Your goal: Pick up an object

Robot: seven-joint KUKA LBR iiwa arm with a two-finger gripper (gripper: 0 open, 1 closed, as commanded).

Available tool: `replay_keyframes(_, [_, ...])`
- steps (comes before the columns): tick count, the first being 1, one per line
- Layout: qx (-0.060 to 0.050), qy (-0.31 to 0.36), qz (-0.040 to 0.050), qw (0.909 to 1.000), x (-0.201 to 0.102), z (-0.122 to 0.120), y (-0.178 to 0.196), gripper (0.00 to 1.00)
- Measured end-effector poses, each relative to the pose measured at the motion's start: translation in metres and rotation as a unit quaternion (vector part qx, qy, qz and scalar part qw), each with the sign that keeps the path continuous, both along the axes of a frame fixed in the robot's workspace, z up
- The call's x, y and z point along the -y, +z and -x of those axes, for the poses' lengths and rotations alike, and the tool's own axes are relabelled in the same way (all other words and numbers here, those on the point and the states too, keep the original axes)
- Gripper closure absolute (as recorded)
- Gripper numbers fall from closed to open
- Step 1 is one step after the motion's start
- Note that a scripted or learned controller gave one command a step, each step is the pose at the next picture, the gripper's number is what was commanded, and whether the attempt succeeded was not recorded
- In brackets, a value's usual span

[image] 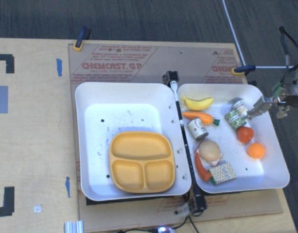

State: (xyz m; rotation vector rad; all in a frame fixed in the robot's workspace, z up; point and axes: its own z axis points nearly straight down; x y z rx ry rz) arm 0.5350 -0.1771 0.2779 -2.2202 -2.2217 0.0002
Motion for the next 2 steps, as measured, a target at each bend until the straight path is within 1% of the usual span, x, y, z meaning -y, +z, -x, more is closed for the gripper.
replay_keyframes(1, [0.000, -0.001, 0.0003, 1.0000, 0.047, -0.004, -0.095, 0.00])
replay_keyframes(2, [0.001, 0.000, 0.0002, 1.0000, 0.023, -0.050, -0.192, 0.00])
